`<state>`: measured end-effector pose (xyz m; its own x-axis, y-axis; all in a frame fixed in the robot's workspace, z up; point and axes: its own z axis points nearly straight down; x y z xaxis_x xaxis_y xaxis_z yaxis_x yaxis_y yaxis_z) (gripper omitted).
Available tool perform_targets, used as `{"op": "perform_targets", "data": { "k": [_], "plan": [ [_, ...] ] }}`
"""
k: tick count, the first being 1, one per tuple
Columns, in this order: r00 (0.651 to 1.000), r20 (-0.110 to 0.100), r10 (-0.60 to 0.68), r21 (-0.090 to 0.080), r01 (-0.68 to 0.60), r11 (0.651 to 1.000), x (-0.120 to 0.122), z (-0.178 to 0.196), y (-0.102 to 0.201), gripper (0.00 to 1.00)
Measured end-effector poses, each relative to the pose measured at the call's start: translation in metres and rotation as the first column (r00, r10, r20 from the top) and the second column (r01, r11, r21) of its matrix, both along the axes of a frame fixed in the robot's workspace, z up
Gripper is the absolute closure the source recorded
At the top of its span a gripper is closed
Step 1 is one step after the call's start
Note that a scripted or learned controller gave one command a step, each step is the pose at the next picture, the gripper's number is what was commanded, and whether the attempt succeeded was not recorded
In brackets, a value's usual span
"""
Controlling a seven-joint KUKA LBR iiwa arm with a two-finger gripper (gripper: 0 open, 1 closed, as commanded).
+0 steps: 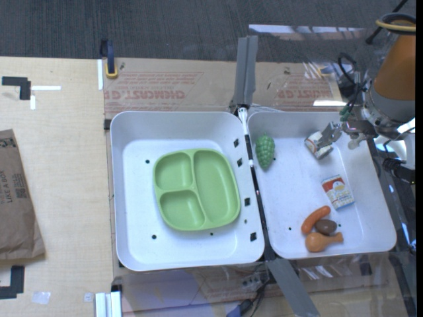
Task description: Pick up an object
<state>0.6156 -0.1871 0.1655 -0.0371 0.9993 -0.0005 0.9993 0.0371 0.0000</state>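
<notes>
I see my gripper (322, 144) over the right bin (291, 197), but I cannot tell its state, near the green corn (265, 152).

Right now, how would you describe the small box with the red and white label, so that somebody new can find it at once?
Look at the right bin of the two white ones. On its floor, near the right wall, lies the small box, tilted, above the orange carrot. It is the one flat, printed thing with straight edges; its neighbours are rounded toy foods.
</notes>
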Motion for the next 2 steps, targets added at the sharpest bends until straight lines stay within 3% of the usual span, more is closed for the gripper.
{"op": "perform_targets", "data": {
  "k": [1,2],
  "plan": [
    [0.978,-0.008,-0.209,0.014,0.209,0.978,-0.019,-0.069,-0.024,0.0],
    [0.999,-0.002,-0.052,0.001,0.052,0.999,-0.057,-0.017,-0.015,0.0]
  ]
}}
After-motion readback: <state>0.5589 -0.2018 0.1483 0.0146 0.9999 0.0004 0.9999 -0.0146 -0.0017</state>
